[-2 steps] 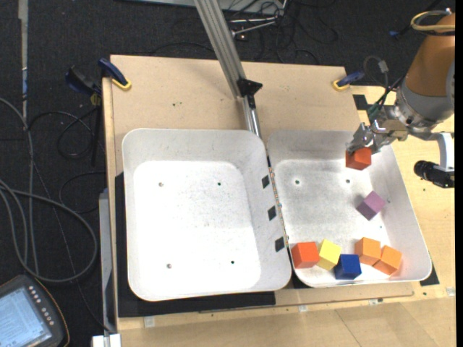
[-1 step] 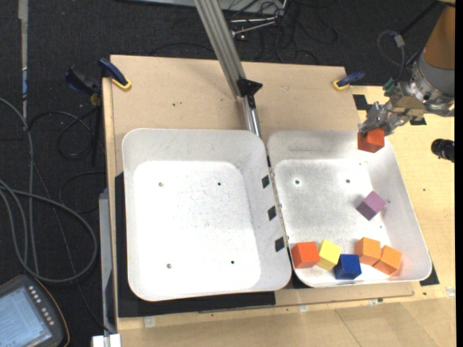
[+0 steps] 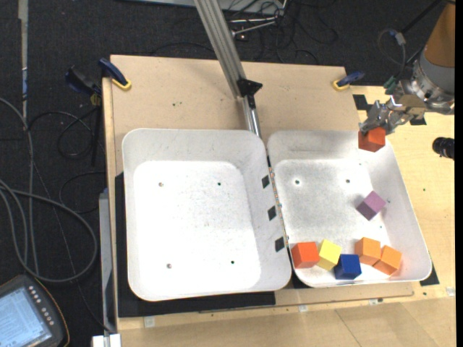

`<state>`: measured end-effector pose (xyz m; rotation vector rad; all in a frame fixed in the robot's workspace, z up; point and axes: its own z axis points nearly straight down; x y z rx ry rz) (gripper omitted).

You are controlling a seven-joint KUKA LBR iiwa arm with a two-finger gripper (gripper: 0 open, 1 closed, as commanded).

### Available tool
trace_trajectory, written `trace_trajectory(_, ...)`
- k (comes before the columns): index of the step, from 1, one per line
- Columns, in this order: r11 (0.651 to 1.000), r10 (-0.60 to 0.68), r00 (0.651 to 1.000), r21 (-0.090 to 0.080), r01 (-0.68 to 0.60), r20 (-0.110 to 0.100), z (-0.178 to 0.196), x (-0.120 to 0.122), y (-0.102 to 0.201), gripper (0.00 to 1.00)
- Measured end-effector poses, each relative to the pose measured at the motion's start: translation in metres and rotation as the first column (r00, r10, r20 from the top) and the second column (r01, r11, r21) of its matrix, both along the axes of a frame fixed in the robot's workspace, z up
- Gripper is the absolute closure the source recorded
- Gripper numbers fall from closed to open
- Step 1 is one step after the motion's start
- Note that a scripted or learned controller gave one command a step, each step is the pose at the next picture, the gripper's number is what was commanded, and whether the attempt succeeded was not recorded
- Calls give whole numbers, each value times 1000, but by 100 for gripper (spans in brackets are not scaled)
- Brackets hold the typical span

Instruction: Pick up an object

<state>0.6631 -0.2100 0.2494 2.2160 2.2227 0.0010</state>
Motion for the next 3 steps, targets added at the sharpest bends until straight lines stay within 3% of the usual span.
trace_trajectory(2, 1000, 5, 1000, 4, -5, -3, 1, -8, 93, 100)
trace_trajectory(3, 1000, 6, 1000, 4, -6, -5, -2, -19, 155, 100)
